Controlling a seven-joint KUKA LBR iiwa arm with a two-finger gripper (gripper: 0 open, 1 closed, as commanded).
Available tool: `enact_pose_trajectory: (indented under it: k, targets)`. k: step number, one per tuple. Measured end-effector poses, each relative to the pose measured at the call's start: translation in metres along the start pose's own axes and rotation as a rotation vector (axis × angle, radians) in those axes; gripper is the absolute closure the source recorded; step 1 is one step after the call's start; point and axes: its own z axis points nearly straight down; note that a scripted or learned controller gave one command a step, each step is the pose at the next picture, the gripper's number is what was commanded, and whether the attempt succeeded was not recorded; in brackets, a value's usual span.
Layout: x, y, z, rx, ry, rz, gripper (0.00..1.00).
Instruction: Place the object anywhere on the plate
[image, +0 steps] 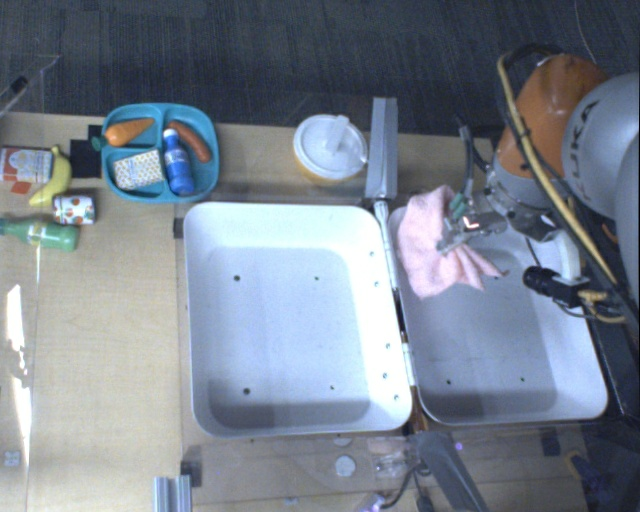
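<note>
Pink cloth bunched at upper left of right bin. Jaws on cloth; cannot tell if open or closed. Soft cloth might slip out, or catch on bin wall.

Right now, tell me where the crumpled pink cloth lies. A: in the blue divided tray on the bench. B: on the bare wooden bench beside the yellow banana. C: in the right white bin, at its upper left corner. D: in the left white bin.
C: the crumpled pink cloth lies in the right white bin, bunched at its upper left corner, with the two-finger gripper at the cloth's right edge.
</note>
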Motion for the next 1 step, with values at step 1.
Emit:
enact_pose_trajectory:
  k: [1]
  targets:
    - [0.0012,0.0019,-0.0409,-0.002,0.000,-0.008,1.00]
